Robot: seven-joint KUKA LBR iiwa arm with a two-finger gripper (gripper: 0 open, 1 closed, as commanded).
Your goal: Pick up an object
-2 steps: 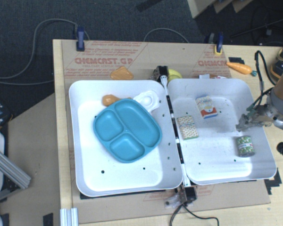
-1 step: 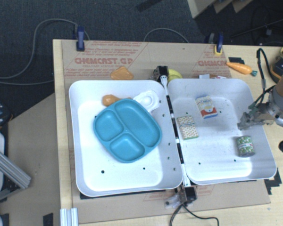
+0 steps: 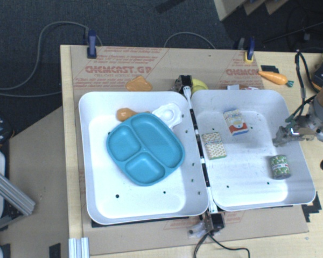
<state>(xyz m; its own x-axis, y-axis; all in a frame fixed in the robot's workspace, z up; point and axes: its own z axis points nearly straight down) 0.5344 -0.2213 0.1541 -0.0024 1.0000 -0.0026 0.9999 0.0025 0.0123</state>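
You are seeing the gripper (image 3: 282,135) hovering at the right bin's (image 3: 258,200) right edge, grip state unreadable, while the green-patterned can (image 3: 280,166) is lying just below it inside.

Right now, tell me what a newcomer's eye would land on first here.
The blue divided plate stands out first, filling the middle of the left bin. Next come the small items scattered in the right bin: a red-and-white carton, a patterned packet and a green can. The pincer sits at that bin's right edge.
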